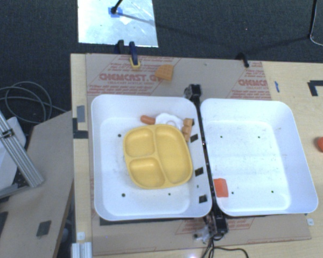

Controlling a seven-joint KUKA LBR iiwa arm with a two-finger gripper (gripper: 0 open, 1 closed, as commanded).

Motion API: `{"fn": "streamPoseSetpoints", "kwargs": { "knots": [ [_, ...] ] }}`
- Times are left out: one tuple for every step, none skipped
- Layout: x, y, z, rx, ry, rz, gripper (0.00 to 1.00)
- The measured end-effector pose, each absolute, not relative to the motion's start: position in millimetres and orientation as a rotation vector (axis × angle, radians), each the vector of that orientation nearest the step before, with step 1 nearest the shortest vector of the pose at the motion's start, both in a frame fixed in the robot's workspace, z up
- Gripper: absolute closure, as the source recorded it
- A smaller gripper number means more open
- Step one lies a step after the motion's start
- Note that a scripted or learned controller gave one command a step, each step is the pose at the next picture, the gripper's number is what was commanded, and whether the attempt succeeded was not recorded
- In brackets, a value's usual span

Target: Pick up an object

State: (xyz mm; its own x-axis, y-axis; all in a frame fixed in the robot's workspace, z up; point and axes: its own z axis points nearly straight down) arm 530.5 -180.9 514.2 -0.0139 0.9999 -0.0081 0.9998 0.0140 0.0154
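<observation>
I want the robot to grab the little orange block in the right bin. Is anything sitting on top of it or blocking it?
Nothing visible covers the orange block. It lies in the right bin, near the bin's left wall, with bare floor on its other sides. That wall could crowd the claw a little.
</observation>
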Motion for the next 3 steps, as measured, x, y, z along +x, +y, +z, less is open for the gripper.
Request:
{"fn": "streamPoseSetpoints", "kwargs": {
  "knots": [
    [531.0, -181.1, 526.2, 2.186, 2.225, 0.011, 1.00],
    [531.0, -181.1, 525.7, 2.187, 2.226, 0.010, 0.00],
    [531.0, -181.1, 525.7, 2.187, 2.226, 0.010, 0.00]
  ]
}}
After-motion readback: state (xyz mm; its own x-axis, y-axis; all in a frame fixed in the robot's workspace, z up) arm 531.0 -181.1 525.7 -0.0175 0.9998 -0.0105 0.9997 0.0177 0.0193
